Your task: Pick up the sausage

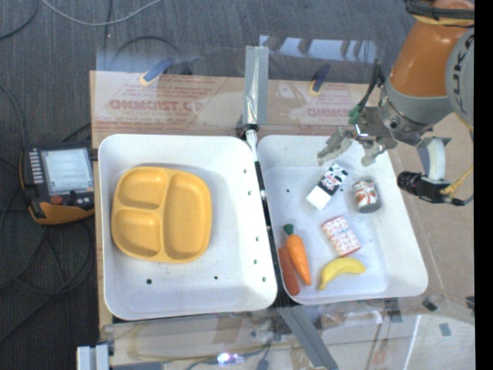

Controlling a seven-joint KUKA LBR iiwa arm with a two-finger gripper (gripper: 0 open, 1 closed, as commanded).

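Overhead, metal tool (pixel 352 147) spread open, holding nothing; smooth reddish sausage (pixel 287 270) touching tapered carrot (pixel 297 257).

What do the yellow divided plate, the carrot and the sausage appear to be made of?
The yellow divided plate looks like moulded plastic: uniform colour, soft sheen, rounded compartments. The carrot seems plastic toy food, smooth orange with a green cap. The sausage, reddish brown beside the carrot, is probably plastic too, though partly hidden, so its finish is uncertain.
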